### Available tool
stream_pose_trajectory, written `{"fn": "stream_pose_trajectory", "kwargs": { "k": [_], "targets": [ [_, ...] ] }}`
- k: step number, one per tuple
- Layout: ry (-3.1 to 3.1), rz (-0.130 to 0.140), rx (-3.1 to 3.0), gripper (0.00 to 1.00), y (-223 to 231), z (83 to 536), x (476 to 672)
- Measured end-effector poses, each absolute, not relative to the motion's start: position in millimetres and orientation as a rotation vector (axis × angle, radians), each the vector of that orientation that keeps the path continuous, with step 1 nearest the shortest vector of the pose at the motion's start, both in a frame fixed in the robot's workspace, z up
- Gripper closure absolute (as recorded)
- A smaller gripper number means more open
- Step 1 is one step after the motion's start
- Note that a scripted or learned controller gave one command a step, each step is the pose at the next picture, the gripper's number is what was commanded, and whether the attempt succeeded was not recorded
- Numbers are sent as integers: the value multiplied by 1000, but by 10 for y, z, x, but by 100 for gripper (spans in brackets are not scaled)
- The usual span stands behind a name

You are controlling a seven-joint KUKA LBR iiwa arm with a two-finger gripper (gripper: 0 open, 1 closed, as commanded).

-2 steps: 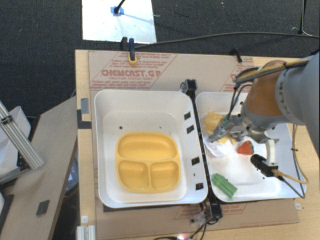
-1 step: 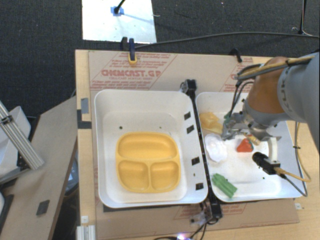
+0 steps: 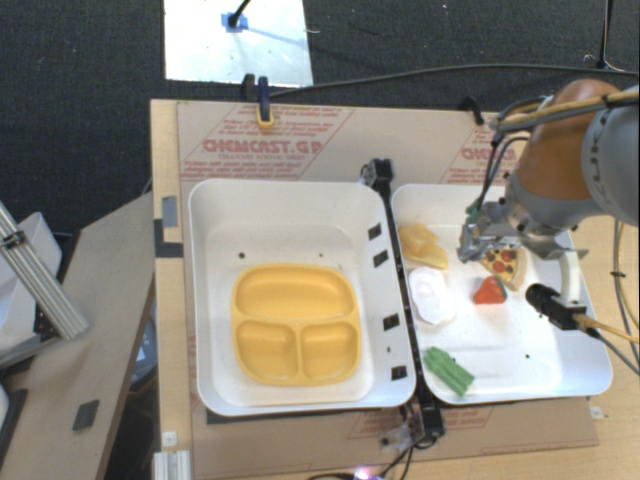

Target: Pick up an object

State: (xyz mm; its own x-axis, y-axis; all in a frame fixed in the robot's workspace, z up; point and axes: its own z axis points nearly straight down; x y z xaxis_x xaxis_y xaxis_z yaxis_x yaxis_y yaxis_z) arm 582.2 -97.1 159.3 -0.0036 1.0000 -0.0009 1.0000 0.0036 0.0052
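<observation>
My gripper (image 3: 480,244) hangs over the back of the right bin (image 3: 570,368), reaching in from the right. A pizza-slice toy (image 3: 504,262) lies just to its right, partly under it. Below that sits a small red piece (image 3: 489,291). A yellow floppy piece (image 3: 424,245) lies to the left of the gripper, near the bin's back left. A white lump (image 3: 430,296) rests in front of the yellow piece. A green block (image 3: 447,371) lies at the bin's front left corner. Nothing shows between the gripper and any of these.
The left bin (image 3: 215,218) holds a yellow divided plate (image 3: 296,323). A black hinge strip (image 3: 395,288) runs between the two bins. Bare floor of the right bin spreads toward its front right.
</observation>
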Motion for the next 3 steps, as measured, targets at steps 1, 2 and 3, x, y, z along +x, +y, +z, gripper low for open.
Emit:
{"fn": "stream_pose_trajectory", "kwargs": {
  "k": [1, 2, 3],
  "targets": [
    [2222, 6, 2213, 100, -968, 2225, 5859],
    [2223, 4, 2213, 100, -972, 2750, 5880],
    [2234, 0, 2213, 100, -450, 2568, 5936]
  ]
}}
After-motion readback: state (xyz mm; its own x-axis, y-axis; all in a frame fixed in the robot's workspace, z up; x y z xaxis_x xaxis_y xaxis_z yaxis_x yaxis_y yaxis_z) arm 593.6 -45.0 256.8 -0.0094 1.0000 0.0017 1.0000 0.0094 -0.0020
